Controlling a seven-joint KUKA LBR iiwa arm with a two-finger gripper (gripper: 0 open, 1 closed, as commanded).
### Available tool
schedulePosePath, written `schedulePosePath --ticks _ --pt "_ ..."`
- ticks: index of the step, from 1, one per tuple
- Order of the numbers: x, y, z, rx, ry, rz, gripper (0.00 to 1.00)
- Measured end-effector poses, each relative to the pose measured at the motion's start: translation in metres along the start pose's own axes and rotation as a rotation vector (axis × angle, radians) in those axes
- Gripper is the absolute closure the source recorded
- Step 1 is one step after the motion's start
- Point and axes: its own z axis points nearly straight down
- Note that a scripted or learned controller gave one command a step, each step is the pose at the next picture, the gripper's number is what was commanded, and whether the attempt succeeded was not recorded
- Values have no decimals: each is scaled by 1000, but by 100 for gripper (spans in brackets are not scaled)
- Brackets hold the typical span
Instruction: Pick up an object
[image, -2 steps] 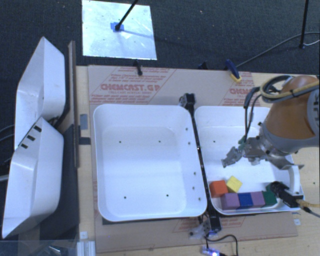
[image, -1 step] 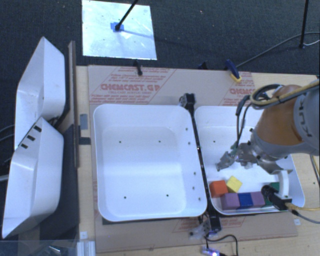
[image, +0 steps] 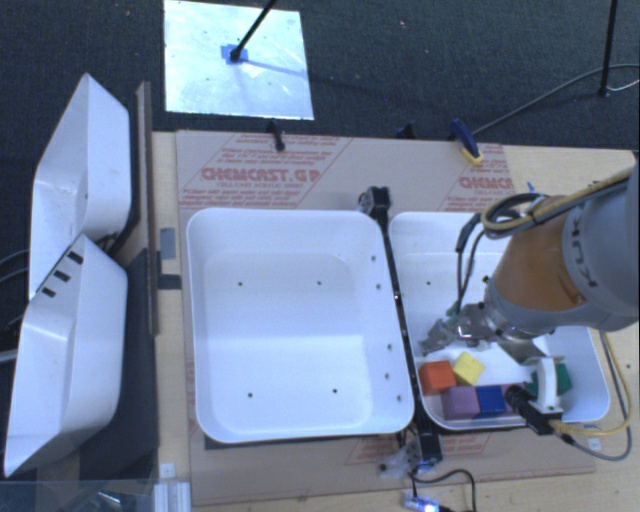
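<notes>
Your arm (image: 560, 265) reaches in from the right over the right bin (image: 425, 240), with the jaws (image: 447, 333) low above the bin floor, just up and left of the blocks; you cannot tell from this view whether they are open or closed. The orange block (image: 436, 377), yellow block (image: 468, 369), purple block (image: 461, 402) and blue block (image: 491, 399) sit clustered at the bin's near edge. A green block (image: 562, 378) lies to their right, and the left bin (image: 290, 320) stands beside.
</notes>
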Motion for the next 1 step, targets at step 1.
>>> schedulePosePath --ticks 1 --pt "0 1 -12 -3 0 0 100"
